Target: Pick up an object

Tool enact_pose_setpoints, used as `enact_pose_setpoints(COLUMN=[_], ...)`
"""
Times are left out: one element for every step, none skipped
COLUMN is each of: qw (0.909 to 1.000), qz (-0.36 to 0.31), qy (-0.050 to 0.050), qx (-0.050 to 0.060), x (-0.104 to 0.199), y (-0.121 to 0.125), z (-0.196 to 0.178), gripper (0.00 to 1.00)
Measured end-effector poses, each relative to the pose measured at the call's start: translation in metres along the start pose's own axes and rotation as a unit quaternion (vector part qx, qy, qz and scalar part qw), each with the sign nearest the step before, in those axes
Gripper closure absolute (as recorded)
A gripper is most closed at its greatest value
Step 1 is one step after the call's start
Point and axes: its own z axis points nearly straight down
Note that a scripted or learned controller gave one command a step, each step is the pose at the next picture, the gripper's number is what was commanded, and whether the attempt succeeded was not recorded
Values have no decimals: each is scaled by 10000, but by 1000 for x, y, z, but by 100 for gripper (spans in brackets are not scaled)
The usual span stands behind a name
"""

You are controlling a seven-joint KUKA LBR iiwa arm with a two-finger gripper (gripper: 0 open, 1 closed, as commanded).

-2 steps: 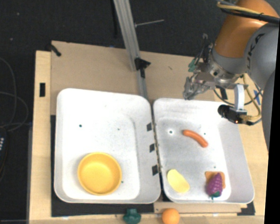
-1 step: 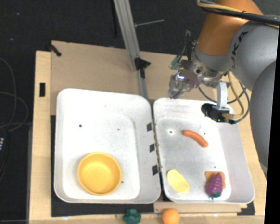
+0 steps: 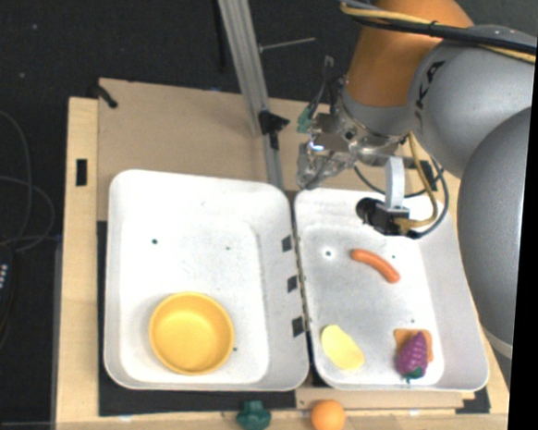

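Two white bins sit side by side. Right bin [image 3: 447, 307]: orange sausage [image 3: 375, 264] near its centre, yellow piece [image 3: 342, 347] and purple grape cluster [image 3: 413, 353] along its front edge. Left bin [image 3: 194, 222]: yellow bowl [image 3: 191, 332] at its front edge. Gripper [image 3: 317, 167] hangs over the right bin's back left corner; jaw state cannot be determined.
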Motion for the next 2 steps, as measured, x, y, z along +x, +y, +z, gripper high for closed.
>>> enact_pose_setpoints(qw=[10000,10000], qz=[-1,21], qy=[-4,-6], qx=[13,6], x=[55,52], y=[-4,-3], z=[18,17], gripper=[100,0])
